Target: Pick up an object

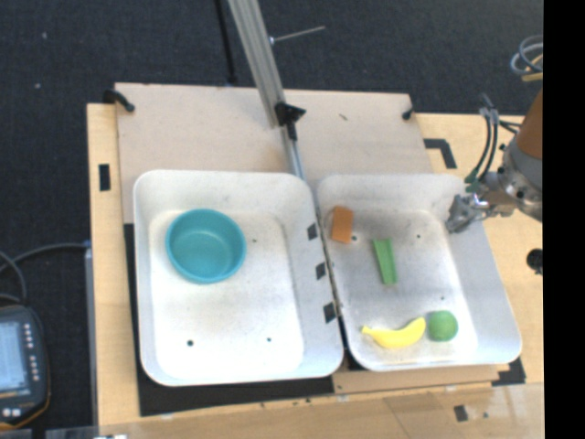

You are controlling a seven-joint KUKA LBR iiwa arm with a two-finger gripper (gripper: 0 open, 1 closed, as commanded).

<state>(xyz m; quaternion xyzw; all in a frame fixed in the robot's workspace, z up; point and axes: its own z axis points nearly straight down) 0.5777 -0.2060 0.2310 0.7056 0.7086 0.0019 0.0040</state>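
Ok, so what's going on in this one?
The arm's end effector sits at the upper right rim of the right bin, holding nothing visible. That bin contains an orange block, a green stick, a banana and a green ball. A teal bowl sits in the left bin.

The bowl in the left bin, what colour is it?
The bowl is teal blue, seen clearly in the camera view.

No text, label, brand, number or sign could be read anywhere. The small screened device (18, 362) beyond the bench's (110, 245) lower-left corner showed a pale display, too blurred to make out any characters. The dark marks along the bench's edges carried no legible writing.
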